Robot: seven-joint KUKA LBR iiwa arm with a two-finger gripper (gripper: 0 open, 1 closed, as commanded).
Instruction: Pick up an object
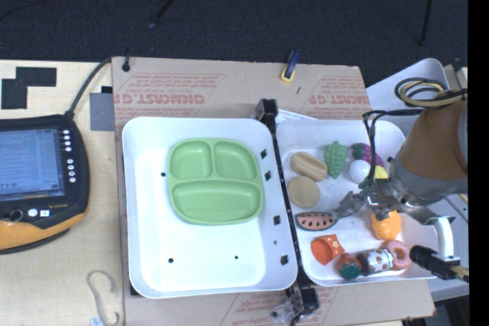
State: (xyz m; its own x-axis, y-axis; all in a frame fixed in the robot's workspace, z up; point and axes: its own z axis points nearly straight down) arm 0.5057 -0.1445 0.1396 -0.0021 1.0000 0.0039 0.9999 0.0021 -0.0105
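Pincer (pixel 353 204) low in right bin (pixel 345 277) near round cookie (pixel 303 192), grip state unclear, apparently nothing lifted yet

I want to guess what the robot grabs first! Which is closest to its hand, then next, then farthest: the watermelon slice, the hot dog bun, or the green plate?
Measured from the hand in the camera view:
1. Watermelon slice, just left of the hand in the right bin.
2. Hot dog bun, farther up and left in the same bin.
3. Green plate, far left, in the other bin.
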